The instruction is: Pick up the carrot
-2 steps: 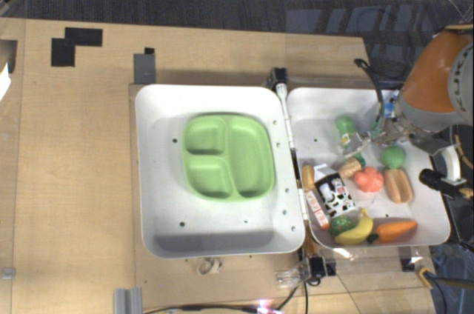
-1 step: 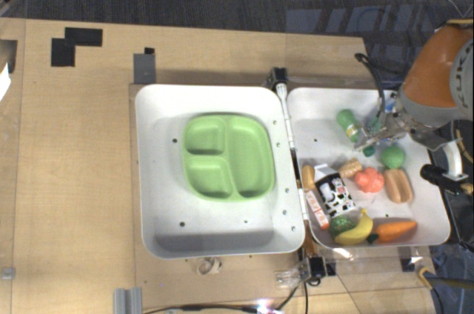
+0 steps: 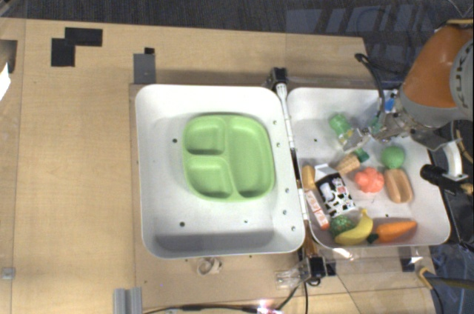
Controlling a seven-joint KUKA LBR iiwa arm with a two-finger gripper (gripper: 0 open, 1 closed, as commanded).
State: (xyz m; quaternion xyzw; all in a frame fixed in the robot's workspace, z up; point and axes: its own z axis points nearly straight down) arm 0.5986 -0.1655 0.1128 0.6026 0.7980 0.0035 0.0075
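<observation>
Camera view, looking down at a slant on a wooden surface [image 3: 74, 179] bearing two shallow white bins side by side; the left bin [image 3: 159, 231] carries a green divided tray [image 3: 226, 157]; the right bin [image 3: 437, 227] carries a scatter of toy food.

The carrot [image 3: 396, 230] lies flat along the near edge of the right bin, close to its near right corner; it is orange, tapered, with a short darker green stub at its left end; its left end sits just beside a yellow banana [image 3: 357, 229], and a tan bread roll [image 3: 398, 185] lies a little farther in, toward the bin's middle.

Judging by its look, it is probably a light, stiff plastic toy with a smooth, somewhat slippery skin; it seems unlikely to bruise or crush; the best hold is likely across the thick middle of its body, the pinch set square to its length, away from the banana and with some clearance from the bin wall.

The grey arm with its orange band [image 3: 437, 72] reaches in over the far right part of the right bin; the claw [image 3: 374, 129] hangs near the far edge, well apart from the carrot, beside a pale green item [image 3: 339, 124] and above a green ball [image 3: 393, 155]; whether it is released or clenched, I cannot tell.
</observation>
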